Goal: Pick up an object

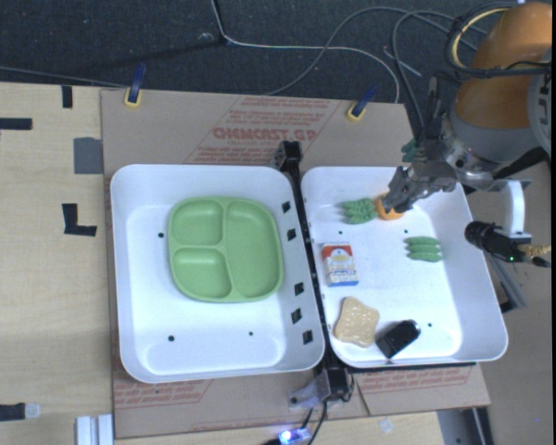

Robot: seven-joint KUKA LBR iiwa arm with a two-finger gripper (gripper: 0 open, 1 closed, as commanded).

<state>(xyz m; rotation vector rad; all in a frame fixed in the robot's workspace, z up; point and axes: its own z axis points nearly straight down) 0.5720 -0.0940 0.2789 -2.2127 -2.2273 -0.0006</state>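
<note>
In the right-hand shallow white bin (463, 276), near its far wall, the grey two-finger tool (396, 202) sits low over a small orange piece with a leafy green end (363, 211) — the orange part is mostly hidden beneath the tool, so its grip cannot be told. Nearer lie a green pod-like piece (423, 248), a small red-and-white carton (339, 263), a tan cracker-shaped piece (356, 323) and a black block (398, 337). The left white bin (134, 248) holds a green sectioned plate (226, 249).

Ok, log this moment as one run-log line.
claw: down in right bin, at orange piece beside green leafy toy | grasp: unconfirmed | left bin: green divided plate
</note>
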